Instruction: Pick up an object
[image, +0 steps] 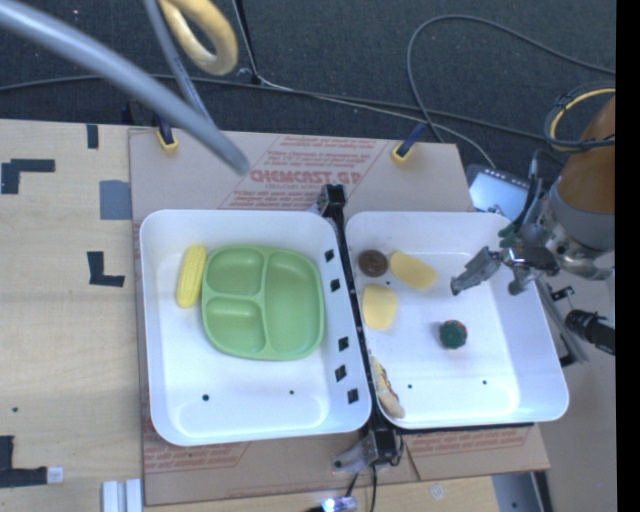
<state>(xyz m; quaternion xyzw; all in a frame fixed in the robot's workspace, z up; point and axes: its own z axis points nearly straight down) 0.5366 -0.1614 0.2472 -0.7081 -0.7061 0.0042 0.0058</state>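
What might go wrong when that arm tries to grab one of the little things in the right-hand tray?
The tool hangs near the right bin's far corner, with its fingers spread. The brown piece and the two yellow pieces lie close together by the divider, so a grab there may nudge a neighbour. The green round piece looks likely to roll away.

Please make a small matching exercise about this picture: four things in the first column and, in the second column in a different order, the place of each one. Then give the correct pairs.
Things
1. green divided plate
2. corn cob
3. dark green round thing
4. brown round thing

Places
A. right bin, toward its middle, below the gripper
B. left bin, at the plate's left edge
C. right bin, top left, close to the divider
D. middle of the left bin

Pairs: 1-D, 2-B, 3-A, 4-C
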